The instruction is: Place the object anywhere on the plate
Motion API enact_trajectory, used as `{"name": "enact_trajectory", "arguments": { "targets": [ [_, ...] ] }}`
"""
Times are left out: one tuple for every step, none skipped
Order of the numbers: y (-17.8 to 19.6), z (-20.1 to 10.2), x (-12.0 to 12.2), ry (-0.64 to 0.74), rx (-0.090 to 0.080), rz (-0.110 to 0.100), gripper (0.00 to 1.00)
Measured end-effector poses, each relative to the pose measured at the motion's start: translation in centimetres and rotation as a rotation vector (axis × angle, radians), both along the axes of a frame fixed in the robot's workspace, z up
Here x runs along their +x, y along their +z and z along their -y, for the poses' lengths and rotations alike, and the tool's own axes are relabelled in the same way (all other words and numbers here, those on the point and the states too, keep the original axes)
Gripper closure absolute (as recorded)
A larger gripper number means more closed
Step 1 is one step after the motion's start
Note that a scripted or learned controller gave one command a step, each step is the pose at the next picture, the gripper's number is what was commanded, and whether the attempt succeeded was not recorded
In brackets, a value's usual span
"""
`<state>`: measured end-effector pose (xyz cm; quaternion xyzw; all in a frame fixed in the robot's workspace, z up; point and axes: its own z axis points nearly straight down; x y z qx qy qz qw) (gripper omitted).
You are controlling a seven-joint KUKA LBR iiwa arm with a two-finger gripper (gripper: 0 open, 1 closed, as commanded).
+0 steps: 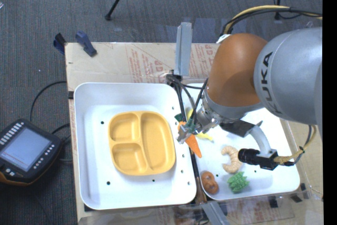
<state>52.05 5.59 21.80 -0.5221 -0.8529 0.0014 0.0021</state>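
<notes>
Gripper: you see the gripper (185,133) over the inner edge of the right bin (287,176); it seems to grip the carrot (194,145) by its top, the tip hanging free.
Plate: the plate (142,142) lies mid left bin (84,113); nothing on it.
Risk: such an end grip looks thin; the carrot may swing or drop onto the rims between the bins.
Neighbours: shrimp (230,158), broccoli (238,182) lie near the right bin's front edge; well apart.

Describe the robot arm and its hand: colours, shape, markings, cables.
The arm is bulky, rounded and grey, with dark KUKA lettering on its side and an orange band above the wrist. Yellow and black cables loop over its top. The hand is small, metallic, with thin black cables running to it.
</notes>
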Motion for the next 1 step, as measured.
{"name": "enact_trajectory", "arguments": {
  "targets": [
    [0.00, 0.01, 0.00, 0.000, 0.000, 0.000, 0.00]
  ]
}}
